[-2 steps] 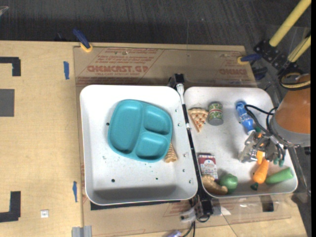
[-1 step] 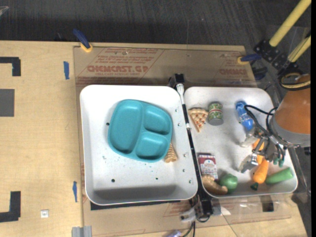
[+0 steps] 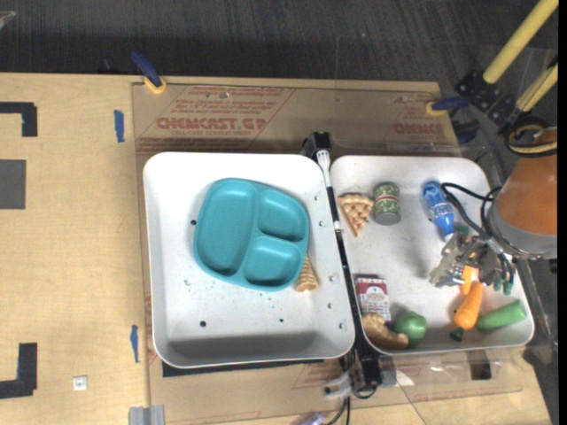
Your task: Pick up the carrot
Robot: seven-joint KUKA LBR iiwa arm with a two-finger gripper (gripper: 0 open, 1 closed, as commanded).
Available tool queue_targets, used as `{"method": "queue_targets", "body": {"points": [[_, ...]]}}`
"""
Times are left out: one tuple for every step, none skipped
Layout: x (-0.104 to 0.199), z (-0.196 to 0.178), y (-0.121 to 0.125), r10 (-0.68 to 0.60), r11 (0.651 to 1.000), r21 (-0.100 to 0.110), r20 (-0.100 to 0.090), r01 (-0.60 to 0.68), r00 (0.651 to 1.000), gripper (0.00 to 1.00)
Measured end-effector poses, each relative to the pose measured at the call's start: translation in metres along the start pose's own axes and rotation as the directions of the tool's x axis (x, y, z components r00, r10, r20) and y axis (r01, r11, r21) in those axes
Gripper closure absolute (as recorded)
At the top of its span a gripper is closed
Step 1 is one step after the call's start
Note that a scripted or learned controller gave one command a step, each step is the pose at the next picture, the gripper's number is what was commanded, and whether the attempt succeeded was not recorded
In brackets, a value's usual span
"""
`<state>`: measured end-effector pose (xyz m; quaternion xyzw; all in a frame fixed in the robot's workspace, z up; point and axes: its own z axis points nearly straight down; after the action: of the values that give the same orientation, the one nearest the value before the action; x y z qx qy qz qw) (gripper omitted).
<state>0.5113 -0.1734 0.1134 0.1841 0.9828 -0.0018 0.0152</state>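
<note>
The carrot is orange with a small green stem end. It lies tilted in the right bin near its front right corner. My gripper hangs right over the carrot's upper end, reaching in from the right below the arm's orange band. The gripper body hides the top of the carrot, and I cannot tell whether they touch.
A green vegetable lies just right of the carrot. The right bin also has a blue bottle, a can, a pizza slice, a red-white box and a green fruit. The left bin has a teal divided plate and a cone.
</note>
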Motion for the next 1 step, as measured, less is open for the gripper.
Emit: {"method": "queue_targets", "body": {"points": [[0.0003, 0.0004, 0.0002, 0.000, 1.000, 0.000, -0.001, 0.000, 1.000, 0.00]]}}
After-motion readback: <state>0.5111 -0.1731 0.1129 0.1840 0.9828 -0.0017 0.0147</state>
